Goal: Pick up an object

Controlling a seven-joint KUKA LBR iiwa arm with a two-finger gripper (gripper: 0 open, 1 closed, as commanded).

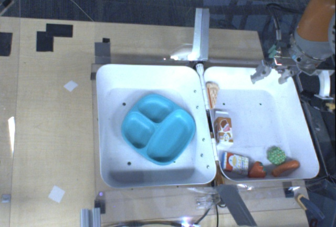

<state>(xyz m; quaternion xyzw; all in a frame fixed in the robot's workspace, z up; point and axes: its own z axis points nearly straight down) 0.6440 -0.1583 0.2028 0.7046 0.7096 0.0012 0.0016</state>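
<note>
The pincer (271, 73) of the grey arm (315, 26) hangs with its two fingers spread and nothing between them, poised over the far right corner of the right-hand bin (262, 102), where the white floor lies bare. That position looks like a staging point above the rim rather than a descent onto any item: everything that could be picked up lies well apart from it.

The candidates crowd the bin's left wall and near edge, probably because loose items slide to the sides. A slim packet (211, 94) lies along the divider, a small brown-and-white carton (223, 129) sits just below it, and a red-labelled box (235, 162) lies in the near left corner. Touching that box is a red toy fruit (257, 169), with an orange carrot-like piece (286, 167) beside it and a green knobbly ball (276, 155) just behind.

In the left-hand bin (113, 115) a blue divided tray (158, 129) rests alone at the centre, far from the arm's reach line.
</note>
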